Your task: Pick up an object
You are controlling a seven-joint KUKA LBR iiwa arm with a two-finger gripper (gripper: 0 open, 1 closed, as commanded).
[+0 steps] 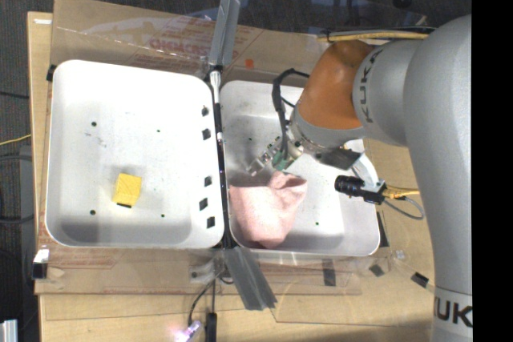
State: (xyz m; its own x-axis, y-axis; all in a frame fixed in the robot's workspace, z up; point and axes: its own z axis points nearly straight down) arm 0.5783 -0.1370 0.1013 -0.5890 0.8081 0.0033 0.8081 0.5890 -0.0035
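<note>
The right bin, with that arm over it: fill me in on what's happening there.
The grey arm reaches into the right bin, with its end effector low over the bin floor, just above a crumpled pink cloth. The tip sits at the cloth's upper edge, but whether it has hold of the cloth can't be made out. A yellow block lies alone in the left bin, untouched.
</note>
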